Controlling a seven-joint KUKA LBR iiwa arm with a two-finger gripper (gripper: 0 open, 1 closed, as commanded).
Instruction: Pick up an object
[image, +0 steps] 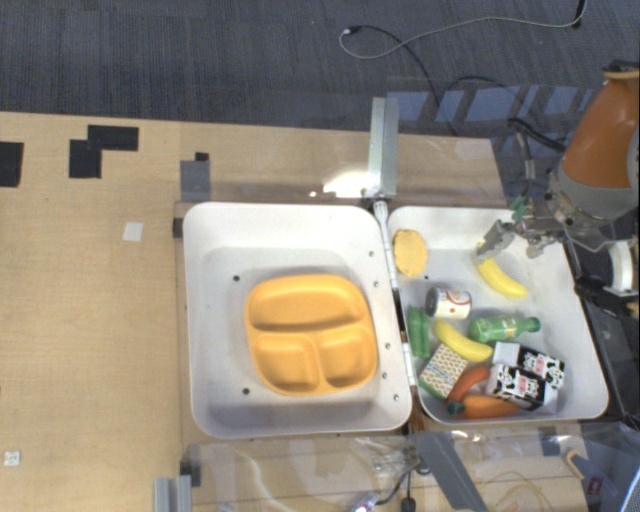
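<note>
Since the left bin (200, 300) carries just the yellow divided tray (305, 332), the pickable clutter sits in the right bin (590, 350); round cookie (409, 252) by the divider, then can (448, 302), green bottle (506, 327), cartons and carrot packed along the near wall; the small banana (501, 279) lies apart toward the far right corner — long axis diagonal, just below-left of the hand (522, 236); fingers apart, nothing between them; open floor around that banana, far wall close behind.
</note>
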